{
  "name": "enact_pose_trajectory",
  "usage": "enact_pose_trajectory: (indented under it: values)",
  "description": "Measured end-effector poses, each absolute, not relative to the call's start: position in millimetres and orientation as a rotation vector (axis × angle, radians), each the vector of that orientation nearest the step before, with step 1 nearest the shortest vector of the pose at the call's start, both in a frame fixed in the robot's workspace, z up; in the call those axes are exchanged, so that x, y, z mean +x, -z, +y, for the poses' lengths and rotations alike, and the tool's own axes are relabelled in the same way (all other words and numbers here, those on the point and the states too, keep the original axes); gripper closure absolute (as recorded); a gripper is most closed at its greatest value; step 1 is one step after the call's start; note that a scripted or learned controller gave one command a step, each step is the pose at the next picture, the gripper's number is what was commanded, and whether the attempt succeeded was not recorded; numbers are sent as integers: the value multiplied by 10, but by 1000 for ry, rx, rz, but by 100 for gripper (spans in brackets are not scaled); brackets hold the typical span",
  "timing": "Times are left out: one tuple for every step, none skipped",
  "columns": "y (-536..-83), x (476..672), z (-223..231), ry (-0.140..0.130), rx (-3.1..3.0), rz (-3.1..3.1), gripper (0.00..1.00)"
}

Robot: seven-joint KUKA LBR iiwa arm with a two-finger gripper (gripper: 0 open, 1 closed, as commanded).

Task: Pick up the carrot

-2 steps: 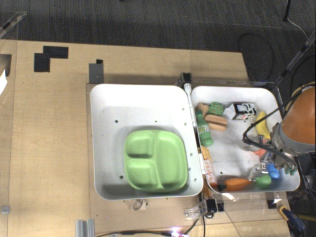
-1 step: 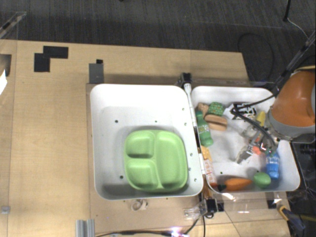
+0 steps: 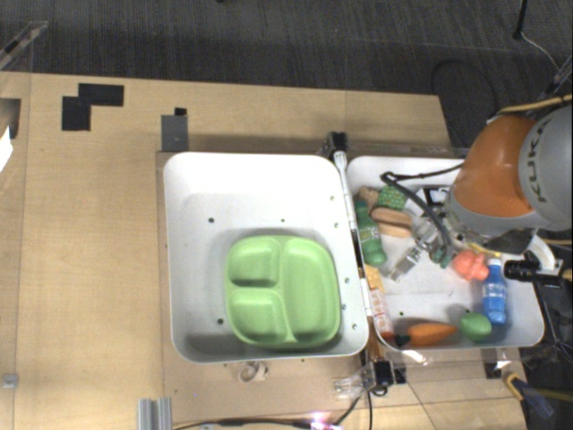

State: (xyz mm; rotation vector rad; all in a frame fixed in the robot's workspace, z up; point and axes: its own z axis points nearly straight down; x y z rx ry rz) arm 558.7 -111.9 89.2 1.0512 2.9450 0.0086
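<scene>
Right white bin (image 3: 528, 325): orange carrot (image 3: 431, 333), dark-tipped, flat by near wall; tool (image 3: 414, 256) state unclear.

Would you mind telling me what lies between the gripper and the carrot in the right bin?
In the camera view, only bare white bin floor lies between the gripper and the carrot, which rests by the bin's near wall.

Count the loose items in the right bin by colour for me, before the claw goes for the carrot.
Orange: 1, the carrot
Green: 3, a round piece, plus two along the left wall
Blue: 1, a bottle
Pink-red: 1, a lump
Tan: 1, a bun-like piece
Total: 7 that I can make out; the arm covers part of the bin.
</scene>
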Motion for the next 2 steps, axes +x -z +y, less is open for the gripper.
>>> enact_pose_trajectory:
  values:
    - [-884, 5968, -892, -7, 1572, 2705, 0]
    - [-1008, 5993, -882, -9, 1555, 2708, 100]
